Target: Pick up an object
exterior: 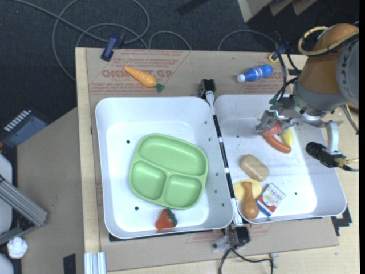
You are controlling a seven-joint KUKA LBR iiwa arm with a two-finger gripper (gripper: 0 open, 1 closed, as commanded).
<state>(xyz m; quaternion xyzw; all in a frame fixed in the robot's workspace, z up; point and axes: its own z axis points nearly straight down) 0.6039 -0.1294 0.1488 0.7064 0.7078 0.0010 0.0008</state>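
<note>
My gripper [270, 123] hangs low over the upper part of the right bin [319, 201]. Its tip is right at the upper left end of a red sausage [279, 144], which lies slanted on the bin floor. A yellow piece [287, 137] lies against the sausage's right side. Whether the gripper touches the sausage is unclear. Lower in the same bin lie a tan oval lump [254, 167], a yellow and brown pear-shaped toy [248, 199] and a small white, red and blue box [270, 198].
The left bin [114, 130] holds a green divided plate [168, 170] and a red strawberry [165, 220]. On the bench behind the bins lie a carrot [142, 76], a blue bottle [255, 73] and a blue clip [112, 46]. The grey arm [325, 79] covers the right bin's far right corner.
</note>
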